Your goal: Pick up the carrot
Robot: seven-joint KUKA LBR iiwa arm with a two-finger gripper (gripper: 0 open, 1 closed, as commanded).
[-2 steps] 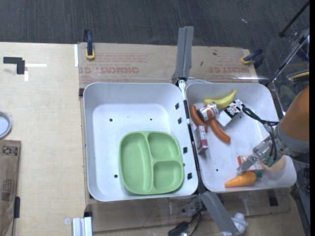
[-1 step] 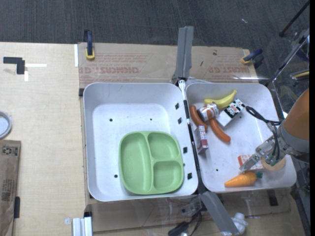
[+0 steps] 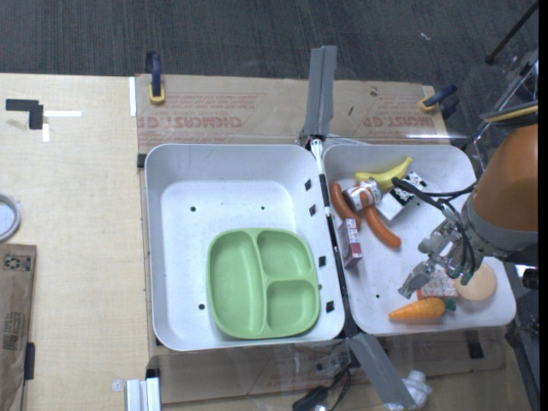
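Carrot (image 3: pixel 419 310) lies flat near front edge of right bin (image 3: pixel 377 319). Gripper (image 3: pixel 425 274) just above it, fingers look spread, nothing between them. Green plate (image 3: pixel 261 282) in left bin (image 3: pixel 171 229).

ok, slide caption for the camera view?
Gripper poised just above the carrot in the right bin; green divided plate alongside.

A dark grey carpeted floor (image 3: pixel 214 20) fills the top, from ten to two o'clock. Below it lies a pale wooden bench top (image 3: pixel 68 195), spreading toward nine o'clock. A brown cardboard sheet with red printing (image 3: pixel 223 114) sits near twelve o'clock, held by a yellow and blue clamp (image 3: pixel 155 80) at eleven o'clock. Lighting is even and soft.
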